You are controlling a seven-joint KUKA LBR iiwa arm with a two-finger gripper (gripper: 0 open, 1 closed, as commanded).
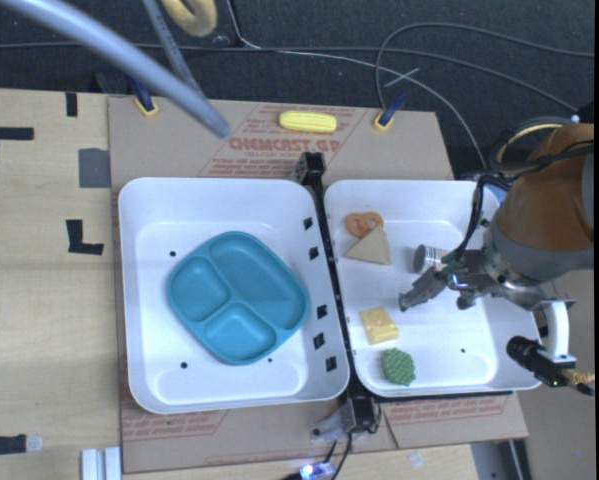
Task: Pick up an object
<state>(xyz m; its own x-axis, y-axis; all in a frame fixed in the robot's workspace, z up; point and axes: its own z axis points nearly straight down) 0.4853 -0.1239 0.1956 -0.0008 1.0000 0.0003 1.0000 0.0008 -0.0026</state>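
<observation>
Hovering in the right bin, the gripper is seen released, nothing grasped. Yellow block is noted at its 7 o'clock, tan wedge at 11 o'clock.

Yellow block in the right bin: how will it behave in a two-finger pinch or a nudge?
The yellow block looks flat and squarish, so it probably slides rather than rolls. It lies low on the right bin floor, so gripping its edges may be awkward. It looks spongy, likely light.
</observation>
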